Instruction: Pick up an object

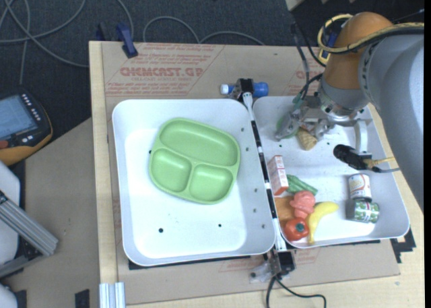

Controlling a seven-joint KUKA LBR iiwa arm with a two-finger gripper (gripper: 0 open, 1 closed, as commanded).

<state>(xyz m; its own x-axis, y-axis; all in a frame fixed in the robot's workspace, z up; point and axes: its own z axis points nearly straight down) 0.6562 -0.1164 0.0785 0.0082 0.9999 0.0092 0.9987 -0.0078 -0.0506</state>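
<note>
My gripper [297,133] hangs low over the far left part of the right bin [390,222], its fingers spread open. A small tan lump [308,141] lies just at its near side, beside one fingertip and not clasped. Nearer the front of this bin lie a red and white carton [277,173], a green pod [301,184], a pink piece [304,202], a yellow banana [322,213] and a red-orange fruit [295,230]. Two small cans [362,200] lie at the right.
The left bin [135,219] holds a green divided plate [194,160]. A blue and black clamp [244,88] sits at the far end of the wall between the bins. The grey arm [397,64] fills the space over the right bin's far right.
</note>
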